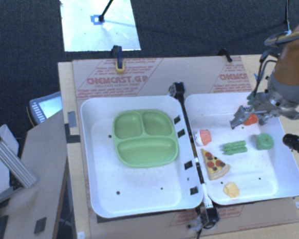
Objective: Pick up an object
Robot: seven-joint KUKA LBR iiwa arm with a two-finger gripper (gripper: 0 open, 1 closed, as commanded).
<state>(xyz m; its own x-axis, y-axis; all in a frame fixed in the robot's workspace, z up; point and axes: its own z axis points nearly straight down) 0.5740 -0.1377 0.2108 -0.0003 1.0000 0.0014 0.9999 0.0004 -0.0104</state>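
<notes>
The claw (240, 118) is seen low in the upper part of the right bin (288, 183), just beside a small orange piece (250, 119); whether its fingers are spread cannot be told. Below lie green beans (234, 147), a green ring, perhaps a doughnut (264, 141), a pizza slice (215, 164) and a yellow piece (231, 189). A green divided plate (144, 138) sits in the left bin (101, 197).
</notes>
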